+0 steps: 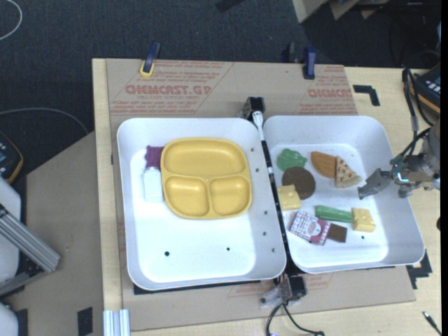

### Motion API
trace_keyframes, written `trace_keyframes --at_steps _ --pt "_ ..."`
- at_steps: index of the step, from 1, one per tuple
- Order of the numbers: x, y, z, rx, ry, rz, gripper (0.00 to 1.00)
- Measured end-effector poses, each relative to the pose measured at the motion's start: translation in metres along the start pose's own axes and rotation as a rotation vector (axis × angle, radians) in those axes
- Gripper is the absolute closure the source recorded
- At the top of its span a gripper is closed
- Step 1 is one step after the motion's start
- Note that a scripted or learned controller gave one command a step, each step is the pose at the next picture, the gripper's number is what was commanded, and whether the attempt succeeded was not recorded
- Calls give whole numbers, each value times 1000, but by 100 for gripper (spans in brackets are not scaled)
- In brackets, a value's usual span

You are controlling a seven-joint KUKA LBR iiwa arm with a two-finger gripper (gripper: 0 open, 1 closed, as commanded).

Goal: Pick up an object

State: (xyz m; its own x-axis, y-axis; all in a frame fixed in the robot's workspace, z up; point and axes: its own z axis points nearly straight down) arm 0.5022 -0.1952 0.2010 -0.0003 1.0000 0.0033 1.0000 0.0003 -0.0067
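Your hand [374, 183] hung at the right bin's [402, 240] right side, low over the floor, just right of the pizza slice [344, 171]. Fingers too small and blurred; I could not tell if wide or narrow, and nothing showed held.

Candidates all lay in the right bin: green leaf [290, 159], brown disc [301, 180], croissant [323, 162] touching the pizza slice, cheese cube [289, 197], green bar [333, 213], yellow block [363, 219], red packet [309, 227], dark bar [337, 233].

Judgement: the yellow block or pizza slice sat nearest. The block stood apart from its neighbours, so it looked the cleaner pick. Come straight down, straddle it, close before lifting.

Edges: the right wall ran close behind the hand, little room that way. Bare floor lay between the block and the right wall, and along the front rim. The left bin [196, 257] carried a yellow tray [206, 176], with a purple thing [153, 155] and white bottle [151, 184] beside it; bare floor in front.
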Motion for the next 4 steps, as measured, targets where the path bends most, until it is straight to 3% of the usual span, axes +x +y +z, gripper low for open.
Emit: trace_keyframes --at_steps 2,3,4 --pt "-1 -2 106 1 0 1 0" --pt "-1 0 114 -8 -2 1 0" --pt "-3 1 102 -16 -8 3 100"
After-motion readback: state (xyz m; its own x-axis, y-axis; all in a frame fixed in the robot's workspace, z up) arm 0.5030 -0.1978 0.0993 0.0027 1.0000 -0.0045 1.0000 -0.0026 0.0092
